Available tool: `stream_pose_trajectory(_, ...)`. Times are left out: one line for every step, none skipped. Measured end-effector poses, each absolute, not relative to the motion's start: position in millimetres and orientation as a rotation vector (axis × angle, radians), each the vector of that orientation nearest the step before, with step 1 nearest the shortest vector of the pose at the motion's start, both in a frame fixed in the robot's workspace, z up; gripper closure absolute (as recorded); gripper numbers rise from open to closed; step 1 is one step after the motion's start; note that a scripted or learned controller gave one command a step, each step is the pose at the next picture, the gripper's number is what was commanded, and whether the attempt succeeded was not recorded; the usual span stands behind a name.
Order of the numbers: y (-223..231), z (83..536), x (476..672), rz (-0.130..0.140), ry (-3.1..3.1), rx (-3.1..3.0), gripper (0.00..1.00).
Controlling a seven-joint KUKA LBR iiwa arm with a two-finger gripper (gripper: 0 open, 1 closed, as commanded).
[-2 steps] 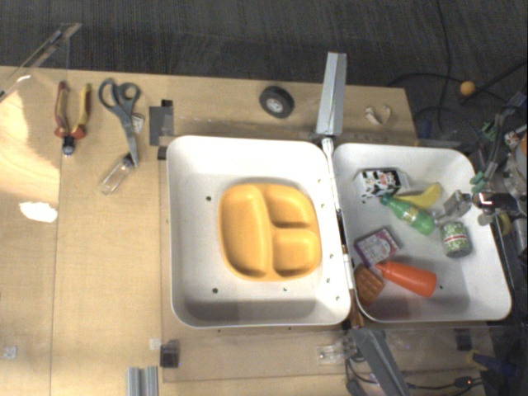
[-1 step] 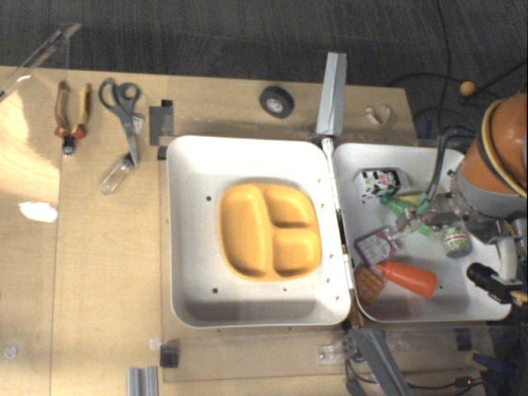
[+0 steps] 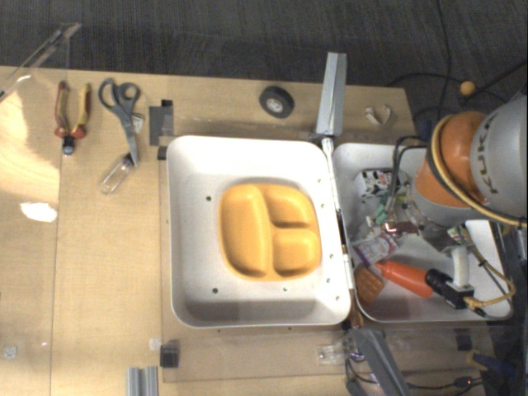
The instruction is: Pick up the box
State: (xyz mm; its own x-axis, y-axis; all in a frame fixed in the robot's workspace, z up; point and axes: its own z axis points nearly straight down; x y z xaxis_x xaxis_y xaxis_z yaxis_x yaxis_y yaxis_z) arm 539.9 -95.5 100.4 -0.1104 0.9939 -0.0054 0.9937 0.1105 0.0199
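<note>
Arm [image 3: 483, 167] hangs over right bin [image 3: 412, 313]; left bin [image 3: 190, 221] holds yellow divided tray [image 3: 270, 228]. Gripper hidden among clutter, grasp state unreadable. No box identifiable by orange marker [image 3: 406, 276]. Advice: confirm target, descend vertically.
</note>
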Motion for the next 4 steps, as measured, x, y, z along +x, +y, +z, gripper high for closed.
stream_pose_trajectory(-95.4,112.9,543.2,0.024,2.325,2.076,1.00)
stream_pose_trajectory(-95.4,112.9,543.1,0.024,2.325,2.077,0.00)
stream_pose_trajectory(-92.1,92.6,488.3,0.004,2.380,2.046,0.00)
stream_pose_trajectory(-88.7,90.1,532.5,0.014,2.327,2.088,0.00)
